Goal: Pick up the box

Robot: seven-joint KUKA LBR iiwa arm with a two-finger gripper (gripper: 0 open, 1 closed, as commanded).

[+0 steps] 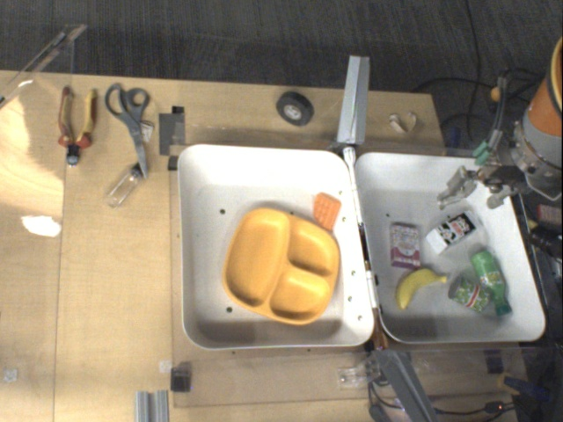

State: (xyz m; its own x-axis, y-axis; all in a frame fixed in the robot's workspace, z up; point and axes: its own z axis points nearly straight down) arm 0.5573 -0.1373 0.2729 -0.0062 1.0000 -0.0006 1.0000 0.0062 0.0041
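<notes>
Two shallow white bins are seen from above on a wooden bench (88, 306). The left bin (198, 236) is occupied by a yellow compartmented tray (281, 265), against whose upper right corner a small orange block (326, 208) is lodged.

The right bin (519, 323) holds four items. The box (405, 243), a small flat pinkish packet, lies near the bin's left wall, just above a banana (417, 285). To its right a white bottle with a dark label (451, 232) is laid on its side, and below that a green bottle (480, 284) rests near the bin's lower right area. The box is apart from the white bottle and appears just short of touching the banana, though the gap is too small to be judged with certainty.

The gripper (476, 185) is positioned over the upper right part of the right bin, above the white bottle and well apart from the box. Its metal fingers (457, 185) are spread apart, and nothing is seen between them. The grey arm with its orange band (547, 104) enters from the right edge.

On the bench beyond the bins are laid pliers with red handles (75, 123), scissors (132, 117), a roll of black tape (295, 107), and a grey metal bar (354, 99) set upright between the bins.
</notes>
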